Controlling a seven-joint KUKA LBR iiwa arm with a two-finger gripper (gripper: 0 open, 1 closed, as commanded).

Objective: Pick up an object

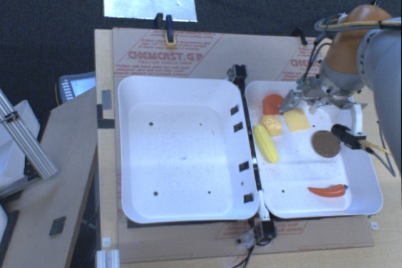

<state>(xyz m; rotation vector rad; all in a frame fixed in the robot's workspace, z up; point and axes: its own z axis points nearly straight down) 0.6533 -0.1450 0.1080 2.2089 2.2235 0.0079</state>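
The right bin (361, 198) holds several toy foods. A red round piece (272, 103) lies at the back left, with a yellow cheese-like square (296, 120) beside it. A small yellow chunk (272, 125) and a corn cob (266, 143) lie along the left wall. Further right are a brown disc (326, 144) and, near the front, a red chili (328, 191). My gripper (304, 105) hangs over the back of this bin, just above the far edge of the yellow square. Its fingers are spread open with nothing between them.
The left bin (125, 135) stands beside the right one, with black clips along the shared wall (246, 135). The arm (370, 41) comes in from the upper right. A black cable part (347, 135) hangs by the brown disc.
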